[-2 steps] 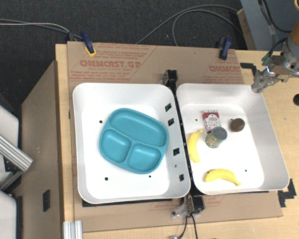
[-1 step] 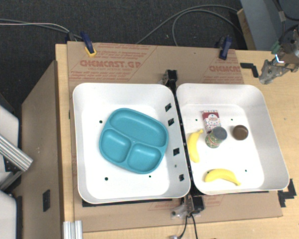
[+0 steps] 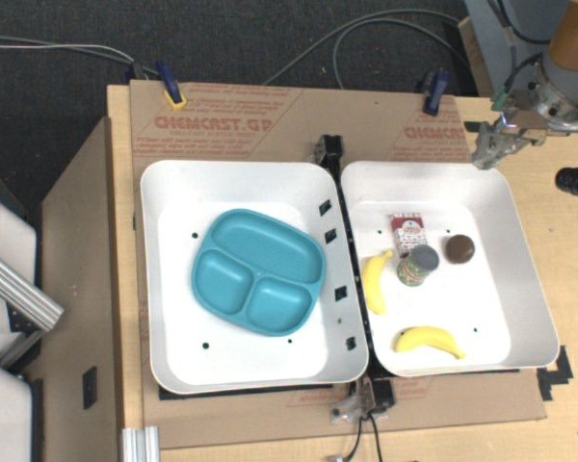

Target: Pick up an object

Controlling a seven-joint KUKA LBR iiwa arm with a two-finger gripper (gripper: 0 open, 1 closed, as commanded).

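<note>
**Inspector:** Position of the gripper (image 3: 489,150), please.

**Assistant:** At about two o'clock in the camera view, over the far right corner of the right bin (image 3: 520,221). It hangs above the rim rather than over the contents, and nothing shows between its fingers. Whether they stand wide or narrow I cannot tell; the tips are too small and blurred.

**Inspector:** And the candidates for picking?

**Assistant:** All in the right bin, clustered toward its centre. A small red carton (image 3: 407,230) sits at twelve o'clock of the group, a tin can (image 3: 418,266) upright just below it, apparently touching. A dark brown round object (image 3: 459,248) lies at three o'clock of the can, slightly apart. One banana (image 3: 375,282) lies at nine o'clock of the can, close beside it; a second banana (image 3: 429,341) lies alone at six o'clock, well apart.

**Inspector:** The left bin (image 3: 164,258)?

**Assistant:** It carries a blue divided tray (image 3: 258,271), flat, near centre (a wide, shallow thing, a poor fit for a two-finger grasp, in my judgement).

**Inspector:** Assessment?

**Assistant:** The grasp is not yet begun. The arm's place at the corner reads as an approach stance, clear of the items. The lone banana looks the safest target, having open floor around it; the crowded can and carton risk a knock to neighbours.
</note>
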